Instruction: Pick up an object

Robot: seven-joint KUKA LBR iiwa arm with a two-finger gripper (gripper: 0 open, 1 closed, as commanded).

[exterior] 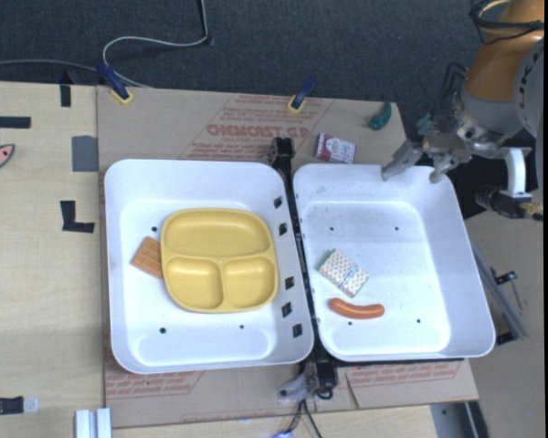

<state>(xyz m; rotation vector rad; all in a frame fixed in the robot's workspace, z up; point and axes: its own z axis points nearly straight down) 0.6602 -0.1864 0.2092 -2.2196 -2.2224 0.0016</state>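
The pincer (413,166) hangs spread and empty over the right bin's (438,210) far rim, poised above the sausage (356,309) and patterned packet (342,272).

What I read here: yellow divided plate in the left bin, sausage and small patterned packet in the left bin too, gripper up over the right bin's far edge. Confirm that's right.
One thing is off. The sausage and the small patterned packet lie in the right bin, not the left, as the camera view shows. The rest stands: the yellow divided plate sits in the left bin, and the gripper is up over the right bin's far edge.
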